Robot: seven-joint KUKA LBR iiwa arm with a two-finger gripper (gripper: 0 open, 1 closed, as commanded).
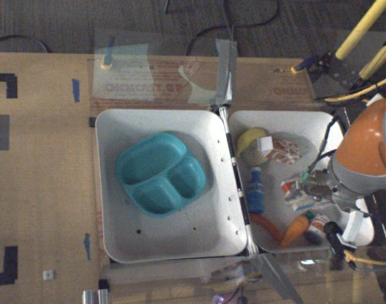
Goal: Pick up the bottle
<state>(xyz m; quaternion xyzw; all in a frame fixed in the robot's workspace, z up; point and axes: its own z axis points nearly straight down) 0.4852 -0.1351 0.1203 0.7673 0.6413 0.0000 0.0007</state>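
Scanning from the left, I see a teal tray (160, 173) alone in the left bin (111, 132), likely kept clear of the clutter. In the right bin (307, 118), the bottle (254, 192) lies flat against the dividing wall, cap toward the yellow ball (251, 139) and base near the carrots (281, 230). A small carton (278, 149) sits further in. The jaws (310, 185) hover low over the bin's right half, well apart from the bottle; I cannot tell whether they are spread or pressed together. The wall may crowd a grasp, I'd judge.
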